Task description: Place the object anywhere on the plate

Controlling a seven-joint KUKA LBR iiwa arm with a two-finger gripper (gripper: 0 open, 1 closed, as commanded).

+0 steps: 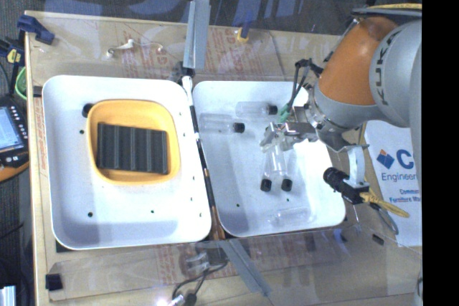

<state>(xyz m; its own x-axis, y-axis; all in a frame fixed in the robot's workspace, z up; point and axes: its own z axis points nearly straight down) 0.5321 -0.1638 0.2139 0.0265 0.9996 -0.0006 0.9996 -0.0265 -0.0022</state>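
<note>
A yellow plate (133, 115) lies in the left bin (64, 211), and a dark grey ridged block (133, 148) rests on it. In the right bin (229, 204), my gripper (276, 185) hangs over the middle. It is open, its two pale fingers (267, 172) end in black tips, and nothing shows between them. Two clear vials with black caps lie toward the bin's back, one (252, 110) beside the wrist and one (219, 126) further left. Another clear piece (290, 214) lies just in front of the fingertips.
A raised rim (199, 154) divides the two bins. The grey and orange arm (358, 75) covers the right bin's back right corner. A metal bar (195, 29) stands behind the bins, and papers (394, 168) lie to the right of them.
</note>
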